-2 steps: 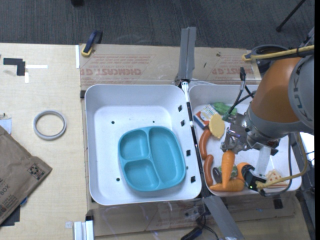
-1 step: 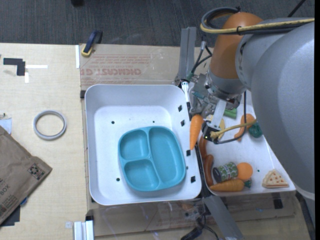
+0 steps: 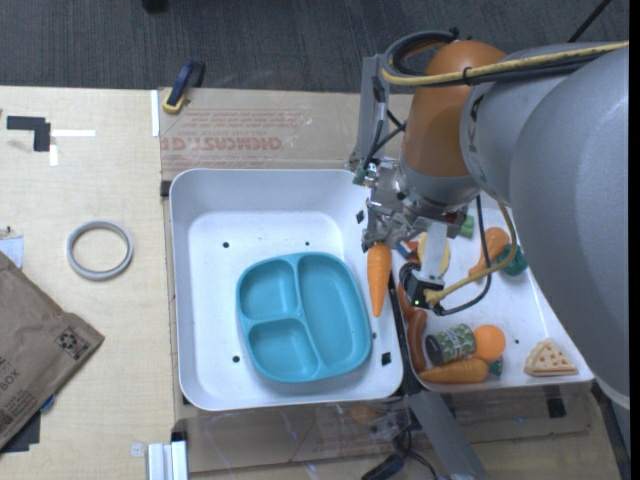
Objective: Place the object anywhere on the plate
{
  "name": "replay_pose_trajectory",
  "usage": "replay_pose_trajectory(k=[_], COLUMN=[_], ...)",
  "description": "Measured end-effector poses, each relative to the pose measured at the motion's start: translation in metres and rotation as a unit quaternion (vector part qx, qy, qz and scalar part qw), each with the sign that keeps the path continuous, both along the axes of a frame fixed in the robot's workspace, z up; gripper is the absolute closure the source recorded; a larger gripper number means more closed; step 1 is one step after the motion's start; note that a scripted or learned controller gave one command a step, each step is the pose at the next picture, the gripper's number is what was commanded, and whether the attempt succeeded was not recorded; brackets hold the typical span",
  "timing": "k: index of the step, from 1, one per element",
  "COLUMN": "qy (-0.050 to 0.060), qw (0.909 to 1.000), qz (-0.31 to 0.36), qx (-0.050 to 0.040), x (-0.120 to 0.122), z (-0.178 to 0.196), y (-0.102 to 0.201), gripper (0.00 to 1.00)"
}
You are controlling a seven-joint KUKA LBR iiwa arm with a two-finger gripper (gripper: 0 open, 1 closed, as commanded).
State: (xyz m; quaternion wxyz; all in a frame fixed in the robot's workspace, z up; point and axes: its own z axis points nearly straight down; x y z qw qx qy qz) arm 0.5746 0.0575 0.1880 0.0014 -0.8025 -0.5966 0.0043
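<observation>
The carry step looks under way: the gripper (image 3: 383,236) hangs over the left bin's (image 3: 190,218) right edge with its fingers closed on a carrot (image 3: 378,278) hanging point-down, and next must travel left over the blue plate (image 3: 300,318) before letting go.
</observation>
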Motion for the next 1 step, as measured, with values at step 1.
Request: replay_pose_trajectory(k=[1], qy=[0.0], qw=[0.9998], qz=[-0.02], qx=[-0.0004], x=[-0.0181], z=[-0.0132], y=[0.0539], gripper=[1.0])
